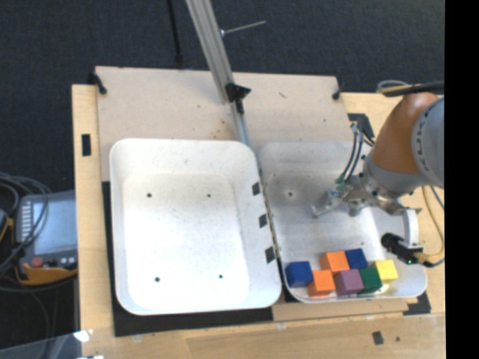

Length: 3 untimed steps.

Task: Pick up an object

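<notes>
Arm (404, 137) comes in from the right over the right bin (299, 163), wrist tilted, gripper (329, 204) hanging above the bin's bare middle floor. Fingers are small and blurry from here; can't tell how far apart they are, and nothing visible between them, so no grasp to report. Candidate objects are a cluster of cubes packed along the near edge of the right bin: blue cube (299, 272) at the left end, orange cube (322, 281) beside it, purple cube (349, 281), green cube (370, 278), yellow cube (386, 269), with a second orange cube (336, 260) and a second blue cube (356, 258) behind them. Gripper sits apart from the cluster, farther up the bin. Left bin (187, 155) has just bare floor. Risks, my guess: cubes are touching, so fingers may not fit between neighbours and could land on top or shove the group; cubes against the bin wall leave little room for a finger; a descent from the present spot closes on nothing.
</notes>
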Motion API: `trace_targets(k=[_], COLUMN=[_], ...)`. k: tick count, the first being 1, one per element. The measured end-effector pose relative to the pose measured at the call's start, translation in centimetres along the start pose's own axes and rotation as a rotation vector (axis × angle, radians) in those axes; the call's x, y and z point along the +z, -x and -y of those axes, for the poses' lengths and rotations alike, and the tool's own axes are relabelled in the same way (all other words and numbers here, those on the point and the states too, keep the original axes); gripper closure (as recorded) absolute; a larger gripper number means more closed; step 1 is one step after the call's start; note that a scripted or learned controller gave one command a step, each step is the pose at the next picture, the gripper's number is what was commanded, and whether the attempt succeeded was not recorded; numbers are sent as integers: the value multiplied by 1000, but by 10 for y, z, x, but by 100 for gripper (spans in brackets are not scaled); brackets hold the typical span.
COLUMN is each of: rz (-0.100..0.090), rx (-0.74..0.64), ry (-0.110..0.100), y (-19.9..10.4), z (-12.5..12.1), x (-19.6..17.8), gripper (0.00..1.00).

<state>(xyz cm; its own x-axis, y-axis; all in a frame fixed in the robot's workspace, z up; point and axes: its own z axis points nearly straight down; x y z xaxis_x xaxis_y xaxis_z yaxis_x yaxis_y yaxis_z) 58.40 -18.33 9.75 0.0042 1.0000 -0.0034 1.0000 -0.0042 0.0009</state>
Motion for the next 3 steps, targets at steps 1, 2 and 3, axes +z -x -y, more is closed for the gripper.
trace_targets(k=[1,2,3], rz=[-1,-2,-2], rx=[4,-8,-10], ry=[5,7,7], y=[1,-8,-6], z=[-1,-8,-10], x=[-12,-67,-122], gripper=[100,100,100])
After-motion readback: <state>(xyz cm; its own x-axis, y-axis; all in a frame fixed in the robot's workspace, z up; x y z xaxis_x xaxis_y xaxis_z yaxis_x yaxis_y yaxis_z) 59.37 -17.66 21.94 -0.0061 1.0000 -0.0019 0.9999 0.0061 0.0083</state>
